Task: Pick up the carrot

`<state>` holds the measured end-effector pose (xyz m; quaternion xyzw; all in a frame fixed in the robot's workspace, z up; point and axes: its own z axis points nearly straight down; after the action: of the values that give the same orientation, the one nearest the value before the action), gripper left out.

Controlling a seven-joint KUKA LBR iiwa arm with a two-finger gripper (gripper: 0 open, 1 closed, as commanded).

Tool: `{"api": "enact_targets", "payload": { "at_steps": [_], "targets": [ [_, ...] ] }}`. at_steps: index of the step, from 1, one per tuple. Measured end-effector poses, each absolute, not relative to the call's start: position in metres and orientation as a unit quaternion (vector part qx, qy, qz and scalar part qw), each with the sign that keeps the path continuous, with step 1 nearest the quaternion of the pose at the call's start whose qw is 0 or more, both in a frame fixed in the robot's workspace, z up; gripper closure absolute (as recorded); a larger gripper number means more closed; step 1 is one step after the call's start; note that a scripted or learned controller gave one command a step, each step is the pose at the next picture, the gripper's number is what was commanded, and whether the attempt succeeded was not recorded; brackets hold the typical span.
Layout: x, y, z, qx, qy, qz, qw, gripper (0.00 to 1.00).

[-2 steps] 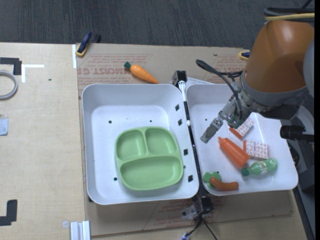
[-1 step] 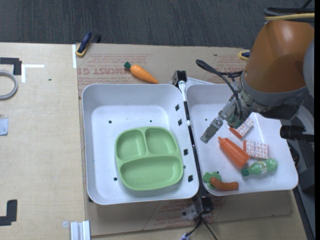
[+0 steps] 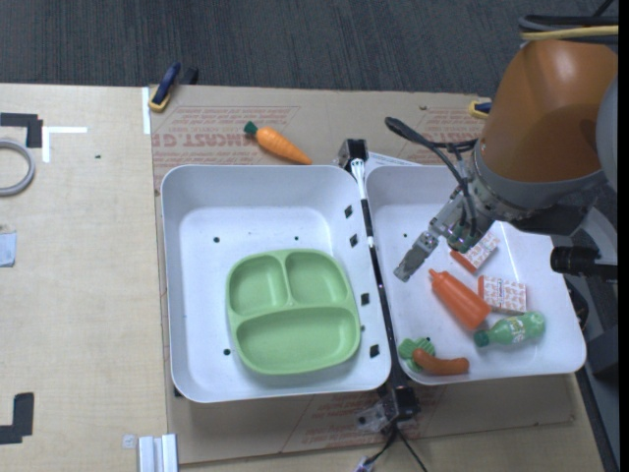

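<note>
Sitting side by side, the left bin holds a green divided plate, while the right bin holds an orange bottle, green bottle, two small cartons and a toy vegetable. The gripper hangs over the right bin grasping nothing. The carrot lies on cardboard beyond the left bin's far edge.

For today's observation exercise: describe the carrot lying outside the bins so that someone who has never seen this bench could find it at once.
Start at the left white bin, the one holding the green divided plate. Look just beyond its far rim, on the brown cardboard: the carrot lies there, outside both bins. It is orange and tapered with a small green top, unlike the orange bottle in the right bin.
</note>
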<state>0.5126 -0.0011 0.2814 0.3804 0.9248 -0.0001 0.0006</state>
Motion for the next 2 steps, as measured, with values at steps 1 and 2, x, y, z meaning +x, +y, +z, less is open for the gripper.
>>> {"api": "enact_targets", "payload": {
  "at_steps": [1, 2],
  "targets": [
    [0.5126, -0.0011, 0.2814, 0.38, 0.925, -0.0001, 0.001, 0.0],
    [0.5126, -0.0011, 0.2814, 0.38, 0.925, -0.0001, 0.001, 0.0]
  ]
}}
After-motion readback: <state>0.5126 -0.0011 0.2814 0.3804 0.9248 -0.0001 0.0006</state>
